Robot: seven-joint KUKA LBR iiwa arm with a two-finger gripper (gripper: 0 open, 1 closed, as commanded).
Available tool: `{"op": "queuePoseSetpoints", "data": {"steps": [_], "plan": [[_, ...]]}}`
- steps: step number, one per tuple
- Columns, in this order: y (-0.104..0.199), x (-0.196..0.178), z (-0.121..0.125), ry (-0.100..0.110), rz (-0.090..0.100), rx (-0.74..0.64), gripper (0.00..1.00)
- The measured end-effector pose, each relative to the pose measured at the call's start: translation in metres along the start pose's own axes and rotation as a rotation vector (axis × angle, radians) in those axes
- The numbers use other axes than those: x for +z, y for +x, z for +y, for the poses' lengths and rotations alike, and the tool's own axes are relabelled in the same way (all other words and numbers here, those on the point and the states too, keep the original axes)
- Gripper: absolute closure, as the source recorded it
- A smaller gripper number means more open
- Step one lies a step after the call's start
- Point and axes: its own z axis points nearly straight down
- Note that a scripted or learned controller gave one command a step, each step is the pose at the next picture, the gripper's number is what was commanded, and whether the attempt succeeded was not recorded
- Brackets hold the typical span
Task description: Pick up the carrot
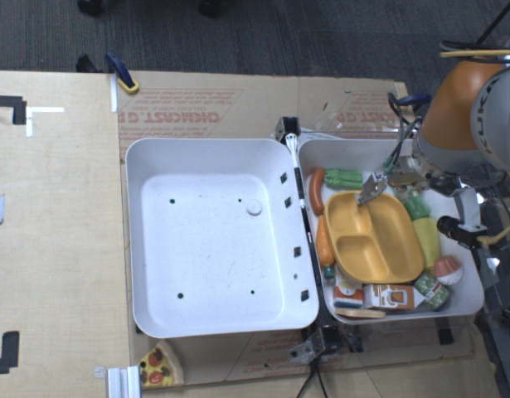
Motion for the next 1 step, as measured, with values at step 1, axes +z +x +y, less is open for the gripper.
{"op": "queuePoseSetpoints", "data": {"steps": [1], "plan": [[0.0098, 0.0099, 0.0097, -0.002, -0.001, 0.199, 0.0]]}}
